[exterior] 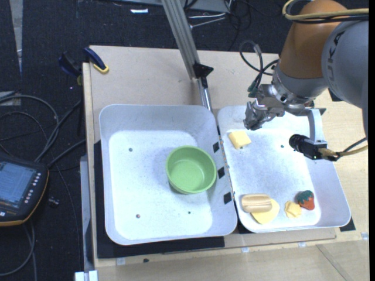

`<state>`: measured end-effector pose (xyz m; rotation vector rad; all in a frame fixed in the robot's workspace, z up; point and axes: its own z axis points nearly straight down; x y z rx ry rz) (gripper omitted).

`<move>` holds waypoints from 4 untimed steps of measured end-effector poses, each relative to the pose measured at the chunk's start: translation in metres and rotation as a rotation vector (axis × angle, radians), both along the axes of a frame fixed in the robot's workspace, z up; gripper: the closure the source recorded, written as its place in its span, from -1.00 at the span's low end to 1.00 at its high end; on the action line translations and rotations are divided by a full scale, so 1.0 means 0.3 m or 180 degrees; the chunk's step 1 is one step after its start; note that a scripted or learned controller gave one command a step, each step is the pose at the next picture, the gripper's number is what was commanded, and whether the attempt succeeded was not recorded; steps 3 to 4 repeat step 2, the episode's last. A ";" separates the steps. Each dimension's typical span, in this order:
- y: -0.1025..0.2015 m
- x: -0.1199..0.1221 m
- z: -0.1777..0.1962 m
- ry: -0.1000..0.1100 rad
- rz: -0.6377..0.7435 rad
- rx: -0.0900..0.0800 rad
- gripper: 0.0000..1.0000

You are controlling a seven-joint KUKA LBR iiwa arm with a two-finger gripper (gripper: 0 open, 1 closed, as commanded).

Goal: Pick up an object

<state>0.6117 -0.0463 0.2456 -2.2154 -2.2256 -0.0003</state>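
Note:
My gripper hangs over the far left corner of the right bin, just above and to the right of a pale yellow block. Nothing shows between its dark fingertips. Near the bin's front edge lie a tan hot-dog bun on a yellow wedge, a small yellow piece and a red strawberry-like toy. A green bowl stands in the left bin, right of its middle.
A slanted metal pole rises behind the bins, with a clamp at its foot. A black cable plug hangs over the right bin's right side. The arm's orange band fills the upper right.

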 end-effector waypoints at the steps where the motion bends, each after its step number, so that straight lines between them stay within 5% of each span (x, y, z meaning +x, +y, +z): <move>1: 0.162 0.007 -0.028 0.0000 -0.0001 -0.0001 1.00; 2: 0.323 0.049 -0.065 0.0001 -0.0001 -0.0001 1.00; 4: 0.323 0.049 -0.065 0.0001 -0.0001 -0.0001 1.00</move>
